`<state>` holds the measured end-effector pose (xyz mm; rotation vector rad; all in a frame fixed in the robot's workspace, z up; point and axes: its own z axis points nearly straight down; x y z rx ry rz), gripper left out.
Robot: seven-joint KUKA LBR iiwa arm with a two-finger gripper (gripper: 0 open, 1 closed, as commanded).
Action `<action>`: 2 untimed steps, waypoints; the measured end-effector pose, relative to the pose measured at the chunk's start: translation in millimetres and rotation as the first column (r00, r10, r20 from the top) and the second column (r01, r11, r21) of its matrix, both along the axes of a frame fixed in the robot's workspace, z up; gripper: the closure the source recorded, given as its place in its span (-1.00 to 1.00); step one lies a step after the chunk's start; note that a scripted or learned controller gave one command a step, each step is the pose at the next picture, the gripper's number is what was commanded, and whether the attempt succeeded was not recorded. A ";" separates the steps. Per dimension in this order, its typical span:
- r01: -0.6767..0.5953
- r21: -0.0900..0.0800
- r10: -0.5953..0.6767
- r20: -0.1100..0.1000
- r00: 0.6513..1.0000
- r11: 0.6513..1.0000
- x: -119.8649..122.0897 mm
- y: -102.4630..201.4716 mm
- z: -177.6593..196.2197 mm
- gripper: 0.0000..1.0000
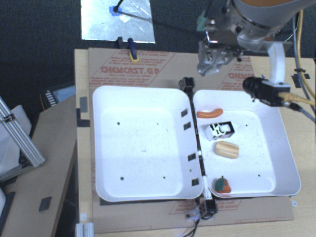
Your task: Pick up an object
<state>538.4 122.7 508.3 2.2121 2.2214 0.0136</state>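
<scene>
Your targets sit in the right bin (276, 147), left half: a sausage (210, 114), a black-and-white box (221, 129), a tan bun-like block (226, 149), and a strawberry-like toy (221, 184). All look light, probably toys. The sausage lies left-right; pinch it across its narrow middle, it could roll. The claw (211, 63) hangs above the far rim; I can't tell its opening.

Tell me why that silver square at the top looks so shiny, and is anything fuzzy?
In the camera view, the crinkled silver foil sheet throws back the light in bright patches; the smooth white plastic bins look evenly lit with faint shadows; the grey metal pincer and the arm above it look a little soft.
</scene>
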 end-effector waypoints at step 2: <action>0.006 0.000 -0.006 -0.001 1.000 1.000 -28.5 -42.5 -51.0 1.00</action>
